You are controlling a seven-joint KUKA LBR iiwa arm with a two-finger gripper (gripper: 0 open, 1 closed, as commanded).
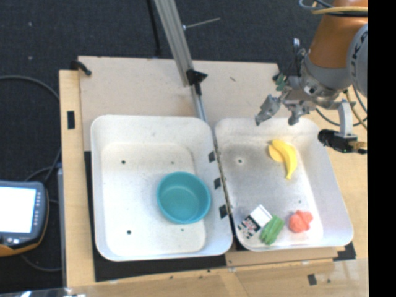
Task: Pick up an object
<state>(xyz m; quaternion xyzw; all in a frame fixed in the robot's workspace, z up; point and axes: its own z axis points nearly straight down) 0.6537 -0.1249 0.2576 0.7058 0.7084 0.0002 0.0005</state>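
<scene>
My gripper [280, 114] hangs over the far edge of the right bin [322, 166], its two fingers spread apart with nothing between them. Just below and to the right of it, a yellow banana [283, 156] lies on the bin floor. Near the bin's front edge sit a red object [300, 221], a green object [271, 230] and a small white box with black print [254, 219]. A teal bowl [182, 197] stands in the left bin [117, 166].
A slanted metal pole [179, 45] rises from the divide between the bins at the back. A black cable connector [337, 141] hangs by the right bin's right rim. A tablet [18, 212] lies off the bench at the left.
</scene>
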